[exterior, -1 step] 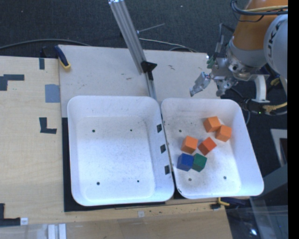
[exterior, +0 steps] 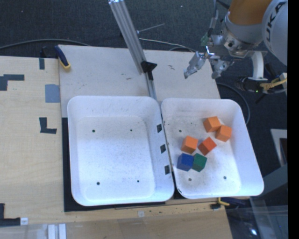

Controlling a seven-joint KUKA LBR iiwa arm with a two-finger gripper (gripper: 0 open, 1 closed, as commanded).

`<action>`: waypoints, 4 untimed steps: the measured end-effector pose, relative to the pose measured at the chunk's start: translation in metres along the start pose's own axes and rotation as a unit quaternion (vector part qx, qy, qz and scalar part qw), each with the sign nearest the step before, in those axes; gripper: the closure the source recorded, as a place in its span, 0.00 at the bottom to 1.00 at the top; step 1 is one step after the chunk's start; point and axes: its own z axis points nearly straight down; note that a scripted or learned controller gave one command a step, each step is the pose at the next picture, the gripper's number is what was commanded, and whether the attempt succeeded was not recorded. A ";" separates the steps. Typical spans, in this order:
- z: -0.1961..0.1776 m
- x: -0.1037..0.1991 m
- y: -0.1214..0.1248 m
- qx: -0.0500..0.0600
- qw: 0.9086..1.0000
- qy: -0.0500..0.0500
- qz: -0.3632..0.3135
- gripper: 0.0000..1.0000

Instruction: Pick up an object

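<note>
Claw (exterior: pixel 203 67), fingers apart and holding nothing, hangs at upper right; the blocks (exterior: pixel 205 145) lie below it, in the right bin (exterior: pixel 243 186).

**Letters on the Robot Arm**

The only letters to read are on the robot arm (exterior: pixel 275 21), at the top right corner. They are dark letters on its grey skin, next to the orange band (exterior: pixel 247 10). You can see a "U" and a "K", and the picture cuts off the rest. They look like part of the name KUKA. No words or numbers can be read anywhere else.
</note>
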 end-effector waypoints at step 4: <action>0.255 -0.036 -0.144 0.005 1.000 0.000 0.004 0.00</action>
